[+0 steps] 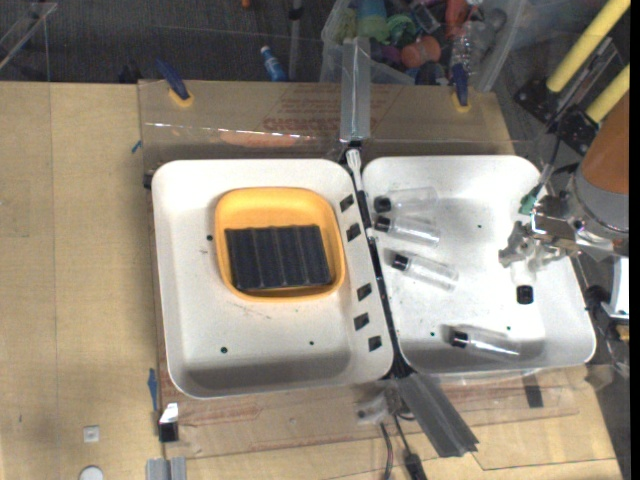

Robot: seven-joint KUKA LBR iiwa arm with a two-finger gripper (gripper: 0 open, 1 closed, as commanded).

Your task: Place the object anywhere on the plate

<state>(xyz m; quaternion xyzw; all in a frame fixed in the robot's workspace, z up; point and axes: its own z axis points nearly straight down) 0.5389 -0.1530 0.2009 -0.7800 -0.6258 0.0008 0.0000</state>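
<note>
Gripper [528,246] over right bin [560,340]; jaw state cannot be told. Four clear tubes [425,270] lie left of and below the jaws, none held. Plate [278,205] with dark insert sits far left, in left bin [190,363]. Advice: descend squarely onto one isolated tube, e.g. the lowest [485,342], before closing

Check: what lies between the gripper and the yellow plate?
In the camera view, clear tubes and the bins' divider lie between the gripper and the yellow plate.
</note>
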